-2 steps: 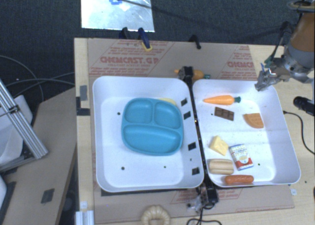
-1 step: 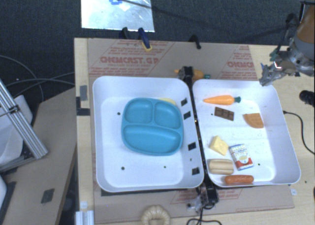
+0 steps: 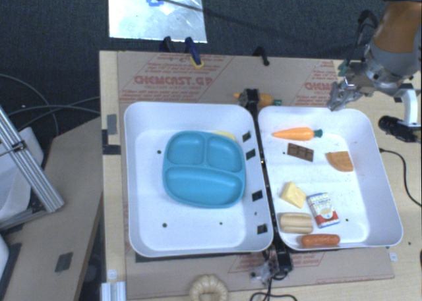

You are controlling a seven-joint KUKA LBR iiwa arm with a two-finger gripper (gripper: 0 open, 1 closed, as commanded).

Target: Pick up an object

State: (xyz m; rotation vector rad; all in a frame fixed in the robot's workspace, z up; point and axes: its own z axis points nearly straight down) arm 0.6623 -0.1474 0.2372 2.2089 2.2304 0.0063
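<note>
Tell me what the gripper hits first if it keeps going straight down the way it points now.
Most likely the far rim of the right bin: the gripper hangs over that corner, tip down. The carrot lies nearer the middle, off that line. Depth is hard to judge from this slant.

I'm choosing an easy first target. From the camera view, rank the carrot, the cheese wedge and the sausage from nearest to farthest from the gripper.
From the gripper, above the right bin's far edge:
1. Carrot, far end of the right bin.
2. Cheese wedge, mid-bin, left side.
3. Sausage, at the near edge.
</note>
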